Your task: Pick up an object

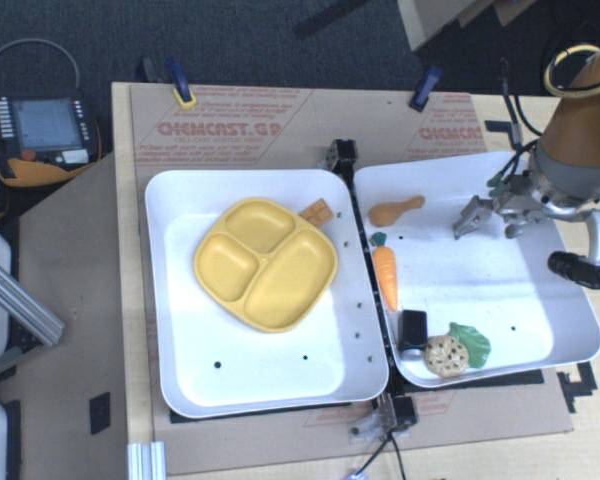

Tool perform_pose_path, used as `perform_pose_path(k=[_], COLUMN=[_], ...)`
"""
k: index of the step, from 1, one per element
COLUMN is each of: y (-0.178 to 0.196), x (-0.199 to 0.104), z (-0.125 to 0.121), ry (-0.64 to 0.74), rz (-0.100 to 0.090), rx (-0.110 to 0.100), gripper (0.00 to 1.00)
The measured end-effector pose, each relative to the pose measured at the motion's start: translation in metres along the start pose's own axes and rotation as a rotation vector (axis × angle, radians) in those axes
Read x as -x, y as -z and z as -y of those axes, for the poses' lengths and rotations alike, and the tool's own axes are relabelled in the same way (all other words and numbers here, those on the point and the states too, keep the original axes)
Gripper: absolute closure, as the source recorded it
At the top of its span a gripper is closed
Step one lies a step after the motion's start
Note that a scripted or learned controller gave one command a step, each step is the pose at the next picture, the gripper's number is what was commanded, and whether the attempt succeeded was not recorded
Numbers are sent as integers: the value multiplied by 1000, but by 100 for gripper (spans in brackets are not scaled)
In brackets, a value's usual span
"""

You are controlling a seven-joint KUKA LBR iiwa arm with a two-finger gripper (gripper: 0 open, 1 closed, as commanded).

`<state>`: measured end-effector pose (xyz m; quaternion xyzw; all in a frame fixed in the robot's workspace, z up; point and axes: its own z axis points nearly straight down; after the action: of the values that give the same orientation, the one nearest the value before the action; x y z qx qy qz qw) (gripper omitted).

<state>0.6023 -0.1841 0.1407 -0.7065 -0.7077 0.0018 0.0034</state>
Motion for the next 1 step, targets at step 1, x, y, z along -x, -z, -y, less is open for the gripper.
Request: perform_pose_path(k=[1], y=[-47], x=[2], z=[-2], ry=[-2], rz=[6], rx=[11], gripper=[0])
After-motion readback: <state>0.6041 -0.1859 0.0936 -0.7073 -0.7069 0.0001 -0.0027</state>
